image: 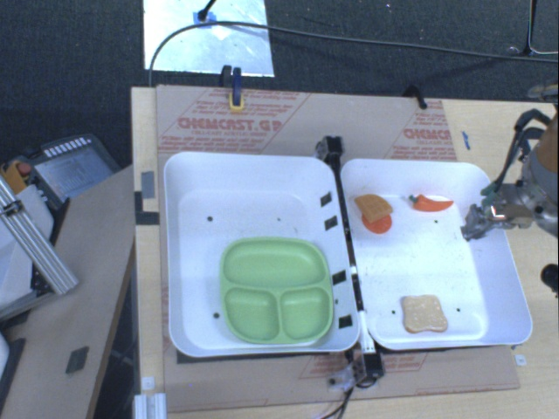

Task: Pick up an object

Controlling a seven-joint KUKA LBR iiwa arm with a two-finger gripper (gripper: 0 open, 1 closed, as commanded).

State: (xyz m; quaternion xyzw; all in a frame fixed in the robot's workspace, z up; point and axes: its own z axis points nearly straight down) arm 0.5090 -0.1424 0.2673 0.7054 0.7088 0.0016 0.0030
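Carrot (pixel 431 203), the small orange piece in the right bin (pixel 502 260), lies just beside the gripper (pixel 476 225), up and to its left, long axis pointing toward it. Whether that gripper is wide or narrow I cannot tell; nothing visibly sits in it.

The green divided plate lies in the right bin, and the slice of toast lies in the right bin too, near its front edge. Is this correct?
Not quite. The camera view shows the green divided plate in the left bin, not the right one. The rest stands: the slice of toast lies in the right bin, near its front edge.
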